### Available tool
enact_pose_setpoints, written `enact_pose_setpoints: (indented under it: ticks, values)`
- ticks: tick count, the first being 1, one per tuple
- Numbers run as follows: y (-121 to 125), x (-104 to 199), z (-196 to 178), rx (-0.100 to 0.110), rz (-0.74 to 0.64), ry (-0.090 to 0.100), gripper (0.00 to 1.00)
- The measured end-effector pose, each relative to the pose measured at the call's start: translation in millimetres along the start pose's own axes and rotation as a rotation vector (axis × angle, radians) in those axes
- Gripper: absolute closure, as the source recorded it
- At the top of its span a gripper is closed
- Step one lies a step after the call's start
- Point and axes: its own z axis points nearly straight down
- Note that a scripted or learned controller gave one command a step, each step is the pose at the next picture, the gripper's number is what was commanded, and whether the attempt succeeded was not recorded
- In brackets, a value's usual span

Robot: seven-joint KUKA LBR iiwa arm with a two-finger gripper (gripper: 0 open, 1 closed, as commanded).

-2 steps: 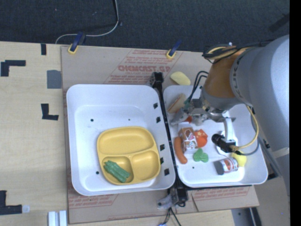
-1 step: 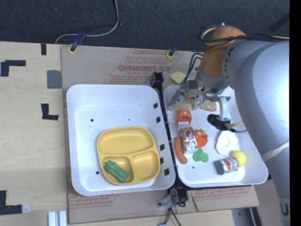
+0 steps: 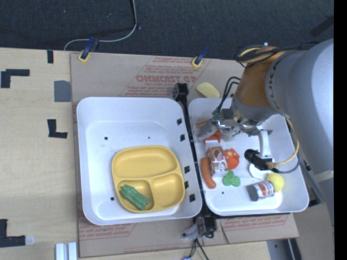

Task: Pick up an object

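Nearest us, a small can (image 3: 261, 190) and a yellow ball (image 3: 275, 181) are lying at the right bin's (image 3: 295, 203) front edge, with a green toy (image 3: 231, 180) and an orange sausage (image 3: 207, 173) beside them. Farther back, we are seeing the gripper (image 3: 216, 130) hanging just above a small carton (image 3: 218, 158); we cannot tell its state. A green pickle (image 3: 134, 197) is resting in the yellow tray (image 3: 147, 161) in the left bin (image 3: 89, 118).

A single fixed camera is looking down at a slant from above the bench (image 3: 32, 145), sitting far enough back that it is taking in both the left bin (image 3: 92, 123) and the right bin (image 3: 293, 199) whole. The arm (image 3: 303, 85) is entering from the right edge, looming large and close to the lens.
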Motion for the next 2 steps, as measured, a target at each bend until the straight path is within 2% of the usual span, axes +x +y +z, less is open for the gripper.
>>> enact_pose_setpoints:
  ticks: [1,2]
  values:
    - [22,2,8,-0.005,-0.001,0.001,0.00]
    - [21,2,-3,-0.005,-0.002,0.000,1.00]
